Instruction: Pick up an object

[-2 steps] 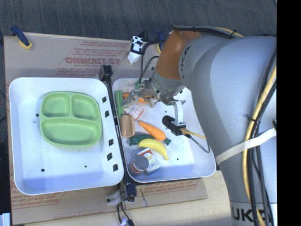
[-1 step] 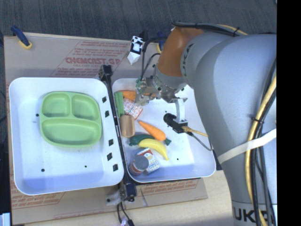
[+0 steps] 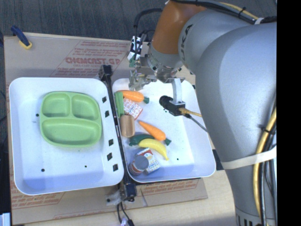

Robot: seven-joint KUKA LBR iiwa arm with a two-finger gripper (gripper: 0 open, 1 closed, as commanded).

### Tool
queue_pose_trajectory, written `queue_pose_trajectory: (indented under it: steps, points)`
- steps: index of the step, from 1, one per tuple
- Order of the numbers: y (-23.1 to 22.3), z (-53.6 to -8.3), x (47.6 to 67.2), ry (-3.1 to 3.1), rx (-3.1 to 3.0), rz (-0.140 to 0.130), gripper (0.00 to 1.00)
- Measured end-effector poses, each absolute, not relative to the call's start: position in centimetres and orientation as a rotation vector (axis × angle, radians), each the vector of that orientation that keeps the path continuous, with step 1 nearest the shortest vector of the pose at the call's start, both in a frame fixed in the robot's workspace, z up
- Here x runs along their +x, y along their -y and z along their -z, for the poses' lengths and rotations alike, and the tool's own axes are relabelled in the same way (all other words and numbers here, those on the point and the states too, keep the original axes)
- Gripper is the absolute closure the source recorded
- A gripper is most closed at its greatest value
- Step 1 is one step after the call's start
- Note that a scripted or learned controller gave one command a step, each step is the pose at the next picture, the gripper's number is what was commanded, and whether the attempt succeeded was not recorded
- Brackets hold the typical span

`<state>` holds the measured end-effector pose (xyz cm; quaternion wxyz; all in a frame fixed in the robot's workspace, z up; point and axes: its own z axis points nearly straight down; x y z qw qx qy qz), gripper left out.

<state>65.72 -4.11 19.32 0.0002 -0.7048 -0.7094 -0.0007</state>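
Cardboard covers the counter point(image 3: 70, 51) under two shallow white plastic bins; the left bin point(image 3: 23, 126) carries a green sectioned plate point(image 3: 70, 117), seemingly kept apart from the clutter. Toys crowd the right bin point(image 3: 188, 147) at frame centre. The pincer point(image 3: 137, 81) hangs just above an orange plastic carrot with a green tip point(image 3: 132, 96), glossy and lying flat; its grip cannot be told.

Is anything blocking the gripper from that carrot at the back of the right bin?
Nothing visible. The gripper hovers at the back of the right bin, just above and left of the carrot, whose top lies exposed. A red-and-white packet sits just in front of it.
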Motion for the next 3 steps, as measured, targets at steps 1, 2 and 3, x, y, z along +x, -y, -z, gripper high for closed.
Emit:
queue_pose_trajectory:
  steps: [1,2,3]
  points:
    - [0.4,-22.5,54.4,2.229,-2.212,-0.003,1.0]
    - [0.4,-22.5,54.4,2.228,-2.213,-0.004,0.0]
    - [-2.2,-30.0,50.2,2.232,-2.216,0.004,0.0]
